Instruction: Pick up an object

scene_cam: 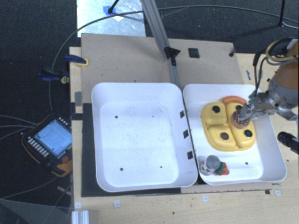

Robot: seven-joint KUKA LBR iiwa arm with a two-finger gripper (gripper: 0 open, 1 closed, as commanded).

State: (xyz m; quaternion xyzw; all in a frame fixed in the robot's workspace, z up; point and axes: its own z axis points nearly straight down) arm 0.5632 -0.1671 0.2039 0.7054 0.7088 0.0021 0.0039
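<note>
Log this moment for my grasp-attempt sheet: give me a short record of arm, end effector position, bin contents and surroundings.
arm: grey arm reaching in from the right
end effector: low over the yellow object
right bin: yellow lumpy object with dark spots; orange piece at its far edge; small grey and red item near the front left corner
left bin: white floor with small dark holes
off bench: handheld pendant with lit screen on the left
</note>
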